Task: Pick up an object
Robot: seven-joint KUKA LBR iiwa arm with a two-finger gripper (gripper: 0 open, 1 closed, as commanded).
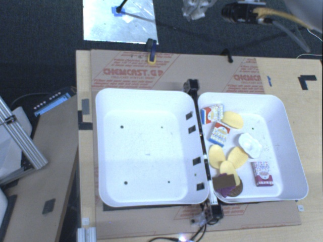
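Note:
The right bin [287, 135] holds several small items. Two red, white and blue cartons [212, 113] [219, 133] lie near its left wall. Pale yellow chip-like pieces [232, 119] [217, 156] [238, 157] are scattered around them. A white rounded object [249, 143] rests in the middle, with a red and white packet [262, 174] toward the front. A brown and purple item [227, 183] sits in the front left corner. My gripper [196, 5] hangs high beyond the far edge of the bench, well away from both bins, and looks blurred.
The left bin [106, 150] sits beside the right one, joined by a black clip strip [199, 135]. A yellow and blue clamp [151, 52] stands on the cardboard's far edge. A metal sheet [120, 13] lies behind it, and an aluminium frame [20, 140] is at the left.

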